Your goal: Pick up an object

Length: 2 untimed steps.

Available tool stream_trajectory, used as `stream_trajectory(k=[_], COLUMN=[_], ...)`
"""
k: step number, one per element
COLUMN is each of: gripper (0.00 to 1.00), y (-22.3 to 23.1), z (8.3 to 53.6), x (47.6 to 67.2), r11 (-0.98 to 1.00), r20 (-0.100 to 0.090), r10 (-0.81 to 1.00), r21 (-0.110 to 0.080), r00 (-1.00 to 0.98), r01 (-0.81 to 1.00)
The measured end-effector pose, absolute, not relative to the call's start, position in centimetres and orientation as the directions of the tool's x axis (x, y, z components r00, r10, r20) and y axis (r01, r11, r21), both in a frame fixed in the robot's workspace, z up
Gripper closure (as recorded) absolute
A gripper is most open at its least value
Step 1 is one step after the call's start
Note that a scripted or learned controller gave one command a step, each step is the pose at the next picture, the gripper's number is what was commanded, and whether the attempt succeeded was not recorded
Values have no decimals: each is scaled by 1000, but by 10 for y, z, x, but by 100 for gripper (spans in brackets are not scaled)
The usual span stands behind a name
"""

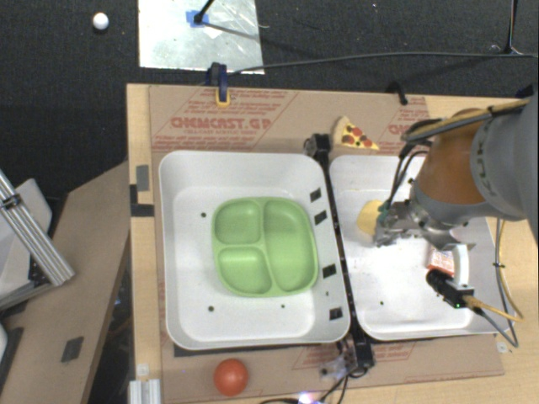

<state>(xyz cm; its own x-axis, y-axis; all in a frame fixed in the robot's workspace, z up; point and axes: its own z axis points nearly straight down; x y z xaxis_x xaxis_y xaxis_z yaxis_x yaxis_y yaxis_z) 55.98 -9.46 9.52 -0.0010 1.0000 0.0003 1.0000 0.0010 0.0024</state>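
The claw (386,228) hung low in the right bin (370,310) against the yellow object (369,216) near the divider, its finger spread impossible to tell, so a good grasp likely needed centring squarely over that object before closing.

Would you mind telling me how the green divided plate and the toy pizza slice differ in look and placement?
The green divided plate is pale green, rounded and split into compartments; the toy pizza slice is a yellow wedge with red spots. The plate lies inside the left bin; the slice lies outside both bins, on the board behind them. The plate looks far bigger. Both lie flat.
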Motion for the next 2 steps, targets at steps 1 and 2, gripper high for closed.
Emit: stream_trajectory(k=[1, 2], gripper=[100, 100], y=[-98, -101], z=[159, 207], x=[563, 556], r11=[4, 3], r20=[-1, -1], r10=[1000, 1000], r21=[7, 5], r00=[-4, -3], r01=[1000, 1000])
